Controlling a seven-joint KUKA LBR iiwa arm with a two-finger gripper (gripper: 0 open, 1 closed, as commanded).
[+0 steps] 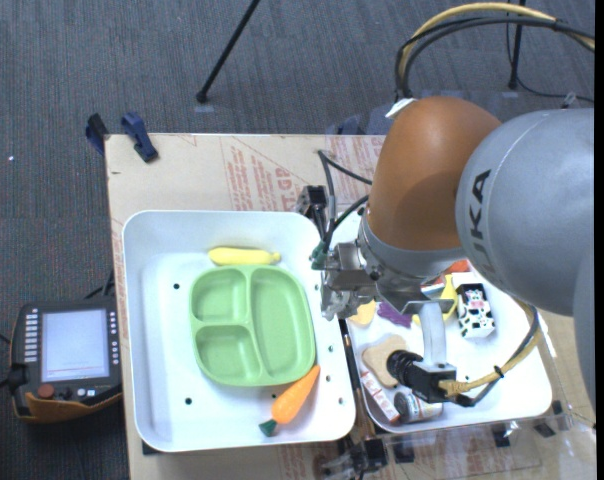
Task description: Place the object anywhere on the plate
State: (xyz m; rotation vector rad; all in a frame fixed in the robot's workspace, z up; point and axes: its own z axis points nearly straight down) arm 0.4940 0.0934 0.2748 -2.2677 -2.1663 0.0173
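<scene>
A green divided plate (pixel 252 325) lies in the left white bin (pixel 147 258). Beside it are a yellow banana (pixel 244 257) at its far edge and an orange carrot (pixel 296 395) at its near right corner. My gripper (pixel 335 298) hangs over the wall between the two bins, at the left edge of the right bin (pixel 527 393). The grey and orange arm hides much of that bin. A small tan piece (pixel 363 314) lies just right of the gripper; I cannot see whether it is held.
The right bin holds a toast-shaped piece (pixel 379 358), a cow-patterned box (pixel 474 309), a purple item (pixel 393 315), a yellow item (pixel 447 293) and a small bottle (pixel 412 408). A tablet-like pendant (pixel 70 353) sits left of the bench. Blue clamps (pixel 137 136) mark the far left corner.
</scene>
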